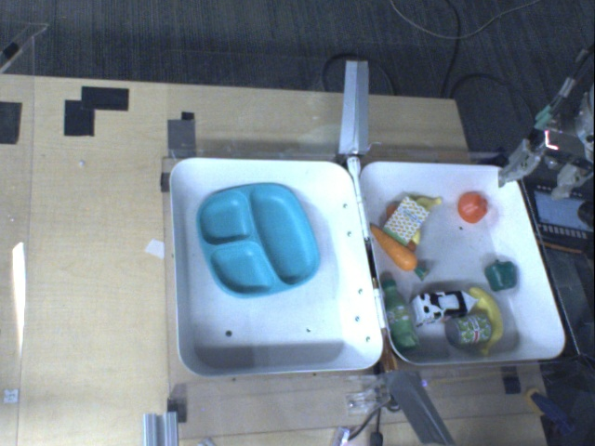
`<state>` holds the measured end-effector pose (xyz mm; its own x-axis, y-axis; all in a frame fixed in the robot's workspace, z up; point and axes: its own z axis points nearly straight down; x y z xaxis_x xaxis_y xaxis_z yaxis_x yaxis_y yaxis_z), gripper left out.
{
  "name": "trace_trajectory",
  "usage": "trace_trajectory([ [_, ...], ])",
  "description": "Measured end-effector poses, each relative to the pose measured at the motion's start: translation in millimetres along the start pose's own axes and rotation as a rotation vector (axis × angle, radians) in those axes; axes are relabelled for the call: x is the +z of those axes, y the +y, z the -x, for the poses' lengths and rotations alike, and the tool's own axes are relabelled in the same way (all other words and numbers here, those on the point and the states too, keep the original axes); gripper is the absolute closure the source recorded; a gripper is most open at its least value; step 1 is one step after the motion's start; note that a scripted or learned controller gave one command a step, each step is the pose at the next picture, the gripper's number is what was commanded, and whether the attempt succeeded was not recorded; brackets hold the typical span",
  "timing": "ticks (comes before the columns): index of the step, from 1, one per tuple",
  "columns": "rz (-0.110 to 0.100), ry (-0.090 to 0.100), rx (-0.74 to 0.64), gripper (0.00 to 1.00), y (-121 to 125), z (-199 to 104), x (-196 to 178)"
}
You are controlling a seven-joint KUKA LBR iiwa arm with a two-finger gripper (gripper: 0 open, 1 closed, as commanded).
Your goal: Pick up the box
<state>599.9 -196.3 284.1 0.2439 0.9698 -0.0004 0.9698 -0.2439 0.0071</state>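
Observation:
The box (406, 219) is small, with a pale yellow-green checked face. It lies tilted in the far left part of the right bin (530, 240), resting against a yellow item (429, 202). An orange carrot (394, 247) lies just in front of it. My gripper (550, 145) is at the view's right edge, by the right bin's far right corner. It is well apart from the box and partly cut off.
The right bin also holds a red-orange ball (472, 207), a small green piece (501, 274), a green bottle (400, 316), a black-and-white cow toy (439, 307), a banana (491, 309) and a green can (469, 331). A blue sectioned plate (258, 238) lies in the left bin (195, 333).

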Motion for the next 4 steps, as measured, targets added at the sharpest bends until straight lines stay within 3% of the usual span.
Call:
trace_trajectory([
  [1, -0.001, 0.000, -0.110, 0.00, -51.8, 10.5, -7.8],
  [2, -0.005, 0.001, 0.019, 0.00, -105.3, 0.9, 124.9],
  [3, -0.002, 0.000, 0.109, 0.00, -36.4, 1.1, 49.3],
  [4, -0.005, 0.001, 0.108, 0.00, -113.4, -33.2, 143.6],
])
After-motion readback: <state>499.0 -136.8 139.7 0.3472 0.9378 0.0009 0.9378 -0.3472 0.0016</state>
